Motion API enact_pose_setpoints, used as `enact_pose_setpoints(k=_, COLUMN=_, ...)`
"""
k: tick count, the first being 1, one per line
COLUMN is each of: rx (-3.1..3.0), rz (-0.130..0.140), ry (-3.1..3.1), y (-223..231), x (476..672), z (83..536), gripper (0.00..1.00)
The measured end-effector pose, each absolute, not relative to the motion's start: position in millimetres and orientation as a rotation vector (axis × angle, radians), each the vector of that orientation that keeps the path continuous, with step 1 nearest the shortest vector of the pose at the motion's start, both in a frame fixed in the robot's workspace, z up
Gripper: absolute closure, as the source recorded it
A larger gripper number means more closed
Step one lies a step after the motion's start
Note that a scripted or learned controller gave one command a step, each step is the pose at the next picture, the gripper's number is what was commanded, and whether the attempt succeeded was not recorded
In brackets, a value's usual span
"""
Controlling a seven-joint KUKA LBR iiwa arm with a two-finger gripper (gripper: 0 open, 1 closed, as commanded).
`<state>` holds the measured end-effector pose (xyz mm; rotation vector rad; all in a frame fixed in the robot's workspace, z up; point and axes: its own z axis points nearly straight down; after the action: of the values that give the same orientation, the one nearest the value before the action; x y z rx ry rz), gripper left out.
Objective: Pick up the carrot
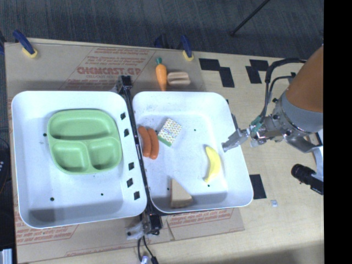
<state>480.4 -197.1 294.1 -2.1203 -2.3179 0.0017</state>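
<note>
1. Carrot (160,76) is lying outside the bins, on the bench just past the far rim of the right bin (193,96), with its green top pointing away. A small tan block (178,79) is sitting just beside it.

2. Pincer (230,142) is hanging over the right bin's side rim, with the arm reaching in from the right. The carrot is sitting well away from the pincer, up and to its left in the picture.

3. I cannot tell how wide the pincer is standing, and nothing is showing between its tips, so I think it is holding nothing.

4. A yellow banana (212,163) is lying close to the pincer, below and a bit left of it. Two sausages (149,142) and a checked cube (170,131) are sitting farther left of it, inside the bin.

5. To do this well, the pincer should be going up over the bin rim, then coming down across the carrot's thin middle, staying clear of the tan block.
</note>
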Motion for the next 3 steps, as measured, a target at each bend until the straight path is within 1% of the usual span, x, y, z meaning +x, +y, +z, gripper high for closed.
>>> enact_pose_setpoints(k=1, rx=-2.329, rz=0.003, ry=-2.100, y=-202, x=475.8, z=167, gripper=0.00)
enact_pose_setpoints(k=2, rx=-2.110, rz=0.002, ry=-2.321, y=-171, x=475.8, z=108, gripper=0.00)
enact_pose_setpoints(k=3, rx=-1.753, rz=-0.004, ry=-2.600, y=-209, x=477.0, z=94, gripper=0.00)
